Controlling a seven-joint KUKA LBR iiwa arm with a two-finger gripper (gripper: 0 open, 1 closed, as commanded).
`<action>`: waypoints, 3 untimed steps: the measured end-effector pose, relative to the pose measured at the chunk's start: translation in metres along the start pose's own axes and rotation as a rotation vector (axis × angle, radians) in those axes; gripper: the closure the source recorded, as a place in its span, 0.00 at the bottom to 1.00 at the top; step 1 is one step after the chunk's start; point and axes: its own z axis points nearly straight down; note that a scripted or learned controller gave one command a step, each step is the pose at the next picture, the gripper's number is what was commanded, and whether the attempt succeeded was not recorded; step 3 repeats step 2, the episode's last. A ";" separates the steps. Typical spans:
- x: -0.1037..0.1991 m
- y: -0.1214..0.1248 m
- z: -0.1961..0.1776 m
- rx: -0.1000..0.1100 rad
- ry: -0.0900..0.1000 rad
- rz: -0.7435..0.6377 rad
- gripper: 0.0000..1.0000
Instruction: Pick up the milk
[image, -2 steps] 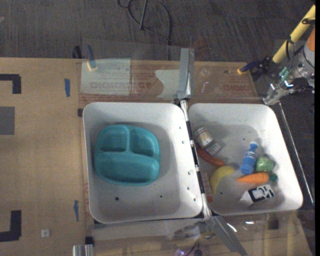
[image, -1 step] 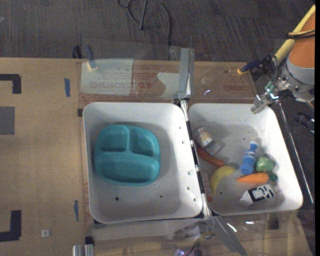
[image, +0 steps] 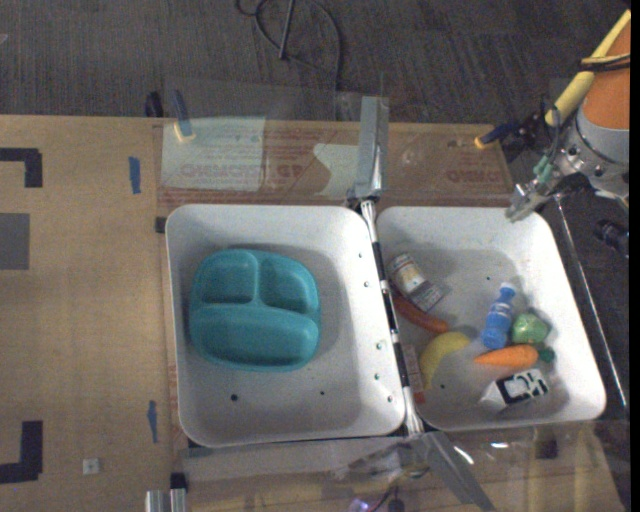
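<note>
The milk (image: 522, 387) is a small white carton with black markings, lying on its side in the front right corner of the right bin (image: 575, 300). My gripper (image: 527, 198) hangs over the bin's far right corner, well behind the milk and high above the bin floor, with nothing visible in it. The arm's orange band (image: 610, 100) is at the view's top right.
In the right bin, a carrot (image: 508, 356) lies just behind the milk, with a green item (image: 530, 328), a blue bottle (image: 497, 317), a yellow lemon (image: 443, 351), a red pepper (image: 423, 318) and a can (image: 413, 279). A teal divided plate (image: 255, 308) lies in the left bin (image: 190, 240).
</note>
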 end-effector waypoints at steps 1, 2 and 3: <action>0.013 0.003 -0.047 0.000 0.000 0.076 1.00; 0.028 0.006 -0.065 -0.001 0.000 0.009 1.00; 0.028 0.006 -0.065 -0.001 0.000 0.009 1.00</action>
